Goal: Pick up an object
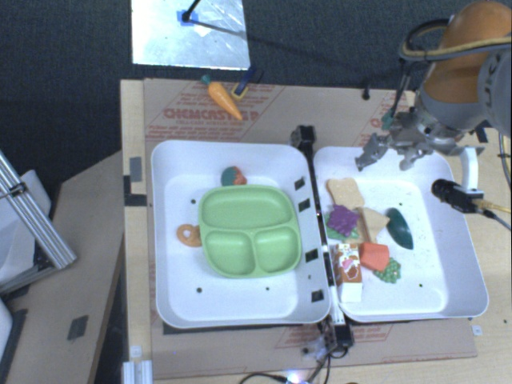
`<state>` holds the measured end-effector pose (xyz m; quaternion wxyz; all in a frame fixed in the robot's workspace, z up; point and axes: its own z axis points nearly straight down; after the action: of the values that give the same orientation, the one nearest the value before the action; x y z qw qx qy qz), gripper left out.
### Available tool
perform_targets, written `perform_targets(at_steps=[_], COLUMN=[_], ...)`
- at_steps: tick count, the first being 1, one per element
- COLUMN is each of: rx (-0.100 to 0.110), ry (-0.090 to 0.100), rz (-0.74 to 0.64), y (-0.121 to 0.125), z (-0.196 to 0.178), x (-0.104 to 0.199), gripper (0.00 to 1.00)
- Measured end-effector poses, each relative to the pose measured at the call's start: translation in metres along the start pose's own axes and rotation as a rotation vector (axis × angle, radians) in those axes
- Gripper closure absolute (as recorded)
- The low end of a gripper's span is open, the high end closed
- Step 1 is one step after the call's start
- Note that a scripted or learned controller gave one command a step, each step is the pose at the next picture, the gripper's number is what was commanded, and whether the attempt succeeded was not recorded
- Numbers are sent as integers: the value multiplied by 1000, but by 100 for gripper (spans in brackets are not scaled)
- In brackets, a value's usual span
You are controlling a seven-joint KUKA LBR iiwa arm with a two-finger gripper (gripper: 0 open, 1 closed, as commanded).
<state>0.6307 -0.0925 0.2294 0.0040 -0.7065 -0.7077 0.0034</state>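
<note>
Gripper [389, 155] hovering with fingers spread apart, holding nothing, above the far rim of the right shallow white plastic bin [456, 290].

Inside that bin, nearer than the gripper, are lying a tan bread-shaped piece [344, 190], a purple ridged toy [343, 221], a dark green oval toy [399, 228] and an orange-red block [374, 256].

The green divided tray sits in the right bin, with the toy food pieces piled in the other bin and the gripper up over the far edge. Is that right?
Not quite. The camera view shows the green divided tray in the left bin, not the right. The toy food pieces are piled in the right bin, and the gripper hangs over that bin's far edge.
</note>
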Motion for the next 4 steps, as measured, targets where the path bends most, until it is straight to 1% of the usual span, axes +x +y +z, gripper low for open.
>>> perform_targets(at_steps=[1, 2, 3, 4], rx=[-12, -8, -8, -8], ry=[-1, 0, -1, 0], rz=[-2, 0, 1, 1], y=[2, -3, -10, -10], z=[-7, 54, 99, 148], x=[0, 4, 1, 2], gripper=[0, 0, 0, 0])
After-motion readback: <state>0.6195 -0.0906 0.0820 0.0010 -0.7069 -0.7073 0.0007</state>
